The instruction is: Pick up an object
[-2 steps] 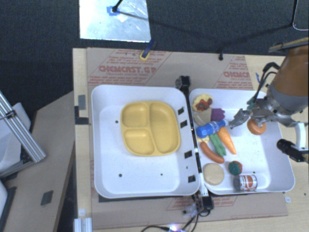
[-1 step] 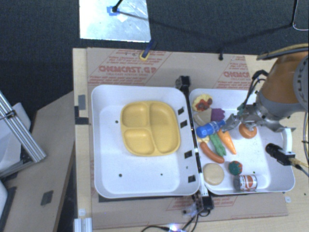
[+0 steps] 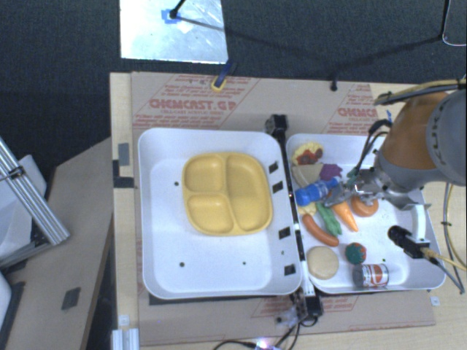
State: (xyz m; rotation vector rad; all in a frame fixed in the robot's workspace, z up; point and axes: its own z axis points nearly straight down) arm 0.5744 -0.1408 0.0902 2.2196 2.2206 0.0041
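Observation:
The right bin (image 3: 430, 268) holds several toy foods. A blue bottle (image 3: 315, 193) lies near its left wall, with a purple piece (image 3: 331, 171) and a tan wedge (image 3: 306, 173) just behind it. A green vegetable (image 3: 328, 218), an orange carrot (image 3: 347, 217) and an orange-red sausage (image 3: 319, 230) lie side by side in the middle. My gripper (image 3: 346, 189) hangs low over the bottle's right end and the carrot top, reaching in from the right. An orange round fruit (image 3: 365, 207) sits right under the wrist.
The left bin (image 3: 160, 268) carries a yellow divided plate (image 3: 225, 193). Toward the right bin's front are a cream bun (image 3: 323, 262), a green-and-red ball (image 3: 355, 251) and a small can (image 3: 371, 275). A red-and-yellow food piece (image 3: 309, 153) lies at the back. A black cable end (image 3: 406, 240) hangs by the arm.

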